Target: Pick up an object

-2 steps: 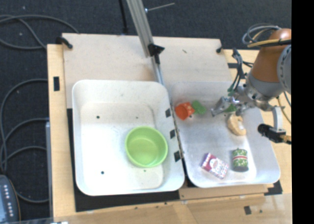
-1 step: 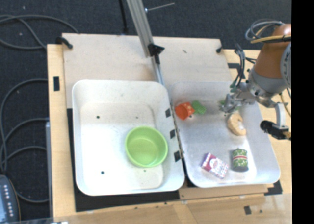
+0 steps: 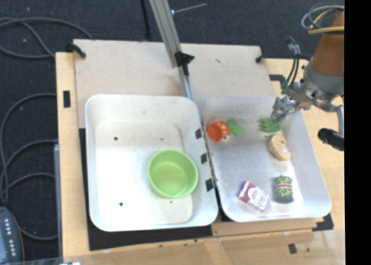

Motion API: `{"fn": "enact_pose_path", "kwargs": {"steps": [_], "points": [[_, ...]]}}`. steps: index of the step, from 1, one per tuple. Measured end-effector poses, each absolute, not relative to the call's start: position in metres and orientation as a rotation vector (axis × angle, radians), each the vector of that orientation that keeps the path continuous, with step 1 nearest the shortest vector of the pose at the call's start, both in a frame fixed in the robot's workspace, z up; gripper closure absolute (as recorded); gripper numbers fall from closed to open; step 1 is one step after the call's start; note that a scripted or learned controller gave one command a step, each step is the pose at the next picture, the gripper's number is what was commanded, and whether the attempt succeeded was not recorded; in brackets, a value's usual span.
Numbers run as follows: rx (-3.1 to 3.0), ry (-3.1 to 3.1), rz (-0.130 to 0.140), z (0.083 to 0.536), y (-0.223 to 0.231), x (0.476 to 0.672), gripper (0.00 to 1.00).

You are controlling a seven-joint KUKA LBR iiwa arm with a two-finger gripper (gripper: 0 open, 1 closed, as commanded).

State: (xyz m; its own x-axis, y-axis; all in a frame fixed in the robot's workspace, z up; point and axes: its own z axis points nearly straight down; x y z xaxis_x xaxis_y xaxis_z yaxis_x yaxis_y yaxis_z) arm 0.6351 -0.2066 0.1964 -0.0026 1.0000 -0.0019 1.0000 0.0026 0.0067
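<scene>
- Look at the right side and you see the robot arm [image 3: 328, 55]. Its top part is a fat, round shape in orange-brown.
- Under the orange part you see a grey ring, and the arm gets thinner there.
- You can spot thin cables [image 3: 317, 15] that loop in a curve above the orange part. They look pale grey.
- More dark wires [image 3: 294, 64] run down the arm's side.
- At the low end you see the gripper [image 3: 282, 109]. It is small, grey and shiny like metal.
- A black knob [image 3: 330, 137] sticks out near the edge.
</scene>
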Motion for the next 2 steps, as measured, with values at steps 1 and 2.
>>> {"fn": "enact_pose_path", "kwargs": {"steps": [1, 2], "points": [[2.211, 2.221, 0.007, 0.253, -0.2, 0.644, 1.0], [2.212, 2.225, 0.004, 0.281, -0.202, 0.645, 1.0]]}}
